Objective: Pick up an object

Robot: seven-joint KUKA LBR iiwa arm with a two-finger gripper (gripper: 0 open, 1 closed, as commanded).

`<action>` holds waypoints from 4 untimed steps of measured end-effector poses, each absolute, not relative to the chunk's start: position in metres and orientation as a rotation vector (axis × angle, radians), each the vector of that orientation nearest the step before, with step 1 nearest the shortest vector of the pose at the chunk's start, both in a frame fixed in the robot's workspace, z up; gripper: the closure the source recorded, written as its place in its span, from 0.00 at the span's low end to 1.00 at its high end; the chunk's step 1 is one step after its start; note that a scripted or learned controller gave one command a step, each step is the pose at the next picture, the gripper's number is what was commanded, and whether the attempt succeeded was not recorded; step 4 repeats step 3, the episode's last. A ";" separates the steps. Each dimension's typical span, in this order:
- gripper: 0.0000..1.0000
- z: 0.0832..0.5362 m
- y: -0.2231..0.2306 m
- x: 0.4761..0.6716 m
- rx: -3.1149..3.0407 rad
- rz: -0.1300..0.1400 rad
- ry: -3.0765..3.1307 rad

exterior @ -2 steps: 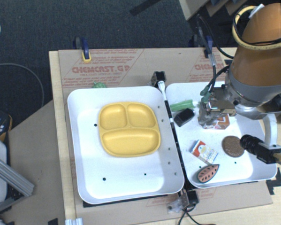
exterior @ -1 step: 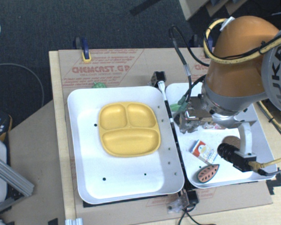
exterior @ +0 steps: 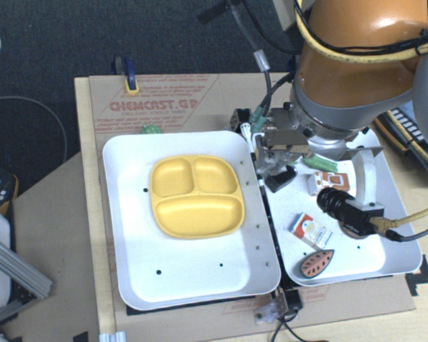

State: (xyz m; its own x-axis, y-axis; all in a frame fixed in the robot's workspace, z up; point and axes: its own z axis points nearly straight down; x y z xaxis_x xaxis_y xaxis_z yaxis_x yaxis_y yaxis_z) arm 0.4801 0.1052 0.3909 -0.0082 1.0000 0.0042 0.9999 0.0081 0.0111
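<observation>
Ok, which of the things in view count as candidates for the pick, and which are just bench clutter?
Job:
- gripper, low over the right bin's left side
- yellow divided plate in the left bin
- small white and orange packet
- brown oval object
- orange and white item, partly under the arm

Lying about:
- blue and yellow clamp
- cardboard sheet
- black cables on the floor

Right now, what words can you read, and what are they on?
"CHEMCAST G P": red print on the brown board behind the bins; the last letters are unsure.
Small print beneath it: too blurred to read.
Small packet in the right bin: print too small to read.
</observation>
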 end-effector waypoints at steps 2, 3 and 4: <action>1.00 0.407 0.102 0.480 2.216 0.004 2.222; 1.00 0.417 0.103 0.481 2.213 0.006 2.222; 1.00 0.417 0.103 0.481 2.213 0.006 2.222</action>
